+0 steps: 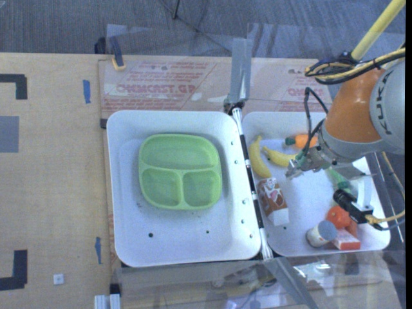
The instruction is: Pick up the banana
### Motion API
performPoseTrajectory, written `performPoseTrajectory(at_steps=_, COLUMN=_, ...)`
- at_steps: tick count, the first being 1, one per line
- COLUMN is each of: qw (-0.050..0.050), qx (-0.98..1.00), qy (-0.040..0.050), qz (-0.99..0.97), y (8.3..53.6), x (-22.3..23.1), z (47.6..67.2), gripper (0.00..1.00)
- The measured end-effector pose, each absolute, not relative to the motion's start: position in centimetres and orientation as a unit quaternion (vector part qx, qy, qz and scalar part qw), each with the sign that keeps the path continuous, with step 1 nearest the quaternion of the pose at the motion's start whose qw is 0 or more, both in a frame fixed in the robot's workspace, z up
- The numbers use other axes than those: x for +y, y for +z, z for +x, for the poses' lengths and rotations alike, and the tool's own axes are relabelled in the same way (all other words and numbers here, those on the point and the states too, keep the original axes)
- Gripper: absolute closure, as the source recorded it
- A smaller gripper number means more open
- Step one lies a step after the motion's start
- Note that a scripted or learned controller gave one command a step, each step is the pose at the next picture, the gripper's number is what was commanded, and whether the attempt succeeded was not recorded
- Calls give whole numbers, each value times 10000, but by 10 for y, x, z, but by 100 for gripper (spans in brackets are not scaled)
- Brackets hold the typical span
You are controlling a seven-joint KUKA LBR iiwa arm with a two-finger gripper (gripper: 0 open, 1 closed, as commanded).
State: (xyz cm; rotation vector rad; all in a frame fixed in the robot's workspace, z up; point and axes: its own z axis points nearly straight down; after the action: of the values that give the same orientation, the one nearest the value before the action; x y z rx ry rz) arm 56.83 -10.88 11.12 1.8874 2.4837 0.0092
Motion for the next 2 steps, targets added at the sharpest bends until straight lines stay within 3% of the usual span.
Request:
performPoseTrajectory(at_steps=1, qw=114, qx=7961, qy=25, qz=6051, y=111, x=-109, z=568, gripper=0)
performPoseTrajectory(at_steps=2, qw=32, qx=7941, qy=13, qz=6077, y=88, x=-109, z=633, gripper=0)
